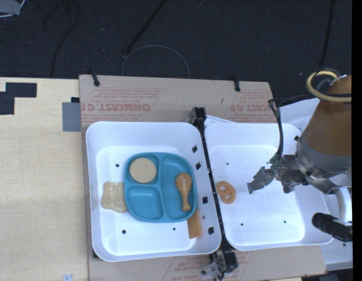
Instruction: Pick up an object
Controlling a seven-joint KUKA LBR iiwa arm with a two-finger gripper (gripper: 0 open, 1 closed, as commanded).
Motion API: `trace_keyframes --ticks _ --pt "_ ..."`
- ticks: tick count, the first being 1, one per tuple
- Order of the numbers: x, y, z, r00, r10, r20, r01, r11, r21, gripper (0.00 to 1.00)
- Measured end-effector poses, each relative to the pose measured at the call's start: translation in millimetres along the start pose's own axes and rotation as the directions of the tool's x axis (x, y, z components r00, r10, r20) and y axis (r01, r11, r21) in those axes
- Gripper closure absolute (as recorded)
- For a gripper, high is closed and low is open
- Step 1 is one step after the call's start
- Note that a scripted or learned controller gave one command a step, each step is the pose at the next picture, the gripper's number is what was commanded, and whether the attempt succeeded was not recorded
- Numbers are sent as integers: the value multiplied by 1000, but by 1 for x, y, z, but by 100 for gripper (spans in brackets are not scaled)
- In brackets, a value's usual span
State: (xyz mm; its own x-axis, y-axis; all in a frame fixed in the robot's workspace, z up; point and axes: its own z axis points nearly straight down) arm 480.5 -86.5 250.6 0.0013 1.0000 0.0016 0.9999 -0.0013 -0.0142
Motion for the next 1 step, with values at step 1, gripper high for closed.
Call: trace_keyframes --ticks 1 --pt "0 2 -6 1000 -2 1 2 1000 -10 0"
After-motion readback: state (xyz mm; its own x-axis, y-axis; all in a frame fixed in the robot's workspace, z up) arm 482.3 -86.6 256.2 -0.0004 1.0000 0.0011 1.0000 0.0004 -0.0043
